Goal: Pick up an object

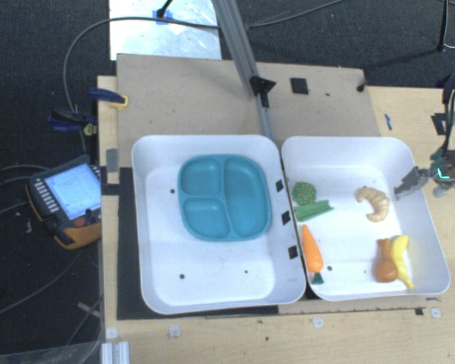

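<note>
The right bin [341, 154] holds a broccoli floret [304, 192] with a flat green piece [313, 210] beside it. An orange carrot [312, 249] lies along the bin's left wall. A tan croissant [374, 203] sits in the middle right, and a brown drumstick [385, 262] and a yellow banana [401, 258] are in the front right corner. My gripper [411, 182] hangs at the bin's right rim, just right of the croissant and apart from it. Nothing shows in its grasp.
The left bin [159, 264] holds a blue divided plate [224, 197]. A grey pole [239, 40] slants across the back of the bench. A handheld pendant [67, 199] lies on the floor at left, with cables around it.
</note>
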Action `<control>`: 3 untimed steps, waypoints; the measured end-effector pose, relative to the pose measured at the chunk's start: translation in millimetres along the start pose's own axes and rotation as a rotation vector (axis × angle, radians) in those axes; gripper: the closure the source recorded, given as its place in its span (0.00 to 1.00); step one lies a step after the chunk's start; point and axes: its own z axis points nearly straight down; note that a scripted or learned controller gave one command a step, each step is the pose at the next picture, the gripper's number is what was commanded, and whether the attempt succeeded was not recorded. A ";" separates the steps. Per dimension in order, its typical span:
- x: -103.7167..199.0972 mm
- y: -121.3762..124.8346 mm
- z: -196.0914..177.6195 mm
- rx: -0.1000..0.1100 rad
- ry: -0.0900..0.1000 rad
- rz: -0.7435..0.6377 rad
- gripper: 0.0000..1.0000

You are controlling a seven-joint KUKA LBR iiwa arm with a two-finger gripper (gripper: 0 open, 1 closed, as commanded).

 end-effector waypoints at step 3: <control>0.1 -9.4 115.2 0.004 0.001 0.004 0.00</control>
